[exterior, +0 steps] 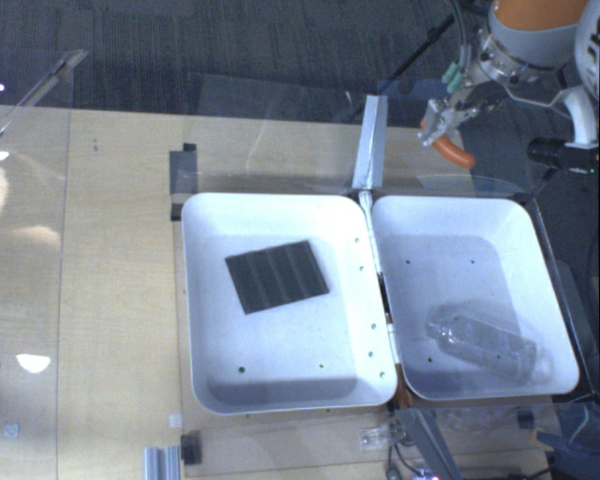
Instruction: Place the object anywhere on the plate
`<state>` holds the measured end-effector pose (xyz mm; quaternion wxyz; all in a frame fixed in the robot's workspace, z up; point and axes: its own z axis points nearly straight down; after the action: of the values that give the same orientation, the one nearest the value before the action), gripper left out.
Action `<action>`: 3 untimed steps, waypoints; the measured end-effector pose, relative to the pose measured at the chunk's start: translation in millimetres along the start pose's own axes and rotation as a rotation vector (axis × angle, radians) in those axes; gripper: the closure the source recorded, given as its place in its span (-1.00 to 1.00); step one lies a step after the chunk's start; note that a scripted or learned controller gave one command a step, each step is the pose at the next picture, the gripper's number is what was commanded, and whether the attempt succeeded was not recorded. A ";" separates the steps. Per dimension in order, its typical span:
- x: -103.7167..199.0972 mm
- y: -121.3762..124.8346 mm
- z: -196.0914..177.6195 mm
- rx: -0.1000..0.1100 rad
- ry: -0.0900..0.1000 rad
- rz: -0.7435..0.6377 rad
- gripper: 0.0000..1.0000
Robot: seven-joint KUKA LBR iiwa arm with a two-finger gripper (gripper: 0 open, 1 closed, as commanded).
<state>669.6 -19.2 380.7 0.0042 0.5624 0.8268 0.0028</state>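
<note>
Clear plastic bottle [482, 339] lies in the right bin [525, 225] near its front edge, long axis running left-back to right-front, well apart from the dark ridged plate [277, 276] in the left bin [202, 281]. Gripper [441, 131] hangs raised beyond the bins' far edge, so the bottle lies well toward the camera from it. An orange-tipped piece shows at the gripper; whether it holds anything, can't tell.

The arm [534, 28] has an orange band with a rounded outline, and below it a light grey ring and a silvery wrist section. From the wrist a gripper [442, 131] of pale metal parts extends, with small green pieces on its body and a few thin dark cables running along it. Its fingers [454, 150] end in an orange-red tip. A white, rounded housing sits beside the wrist, with a black part just below it.
</note>
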 end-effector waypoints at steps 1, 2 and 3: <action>0.0 -0.1 0.5 0.001 0.000 0.000 -1.00; 61.8 23.4 72.3 0.002 0.003 -0.344 -1.00; 109.7 -34.2 126.2 0.005 0.004 -0.241 -1.00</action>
<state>598.7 70.3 253.8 0.0014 0.4592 0.8883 0.0013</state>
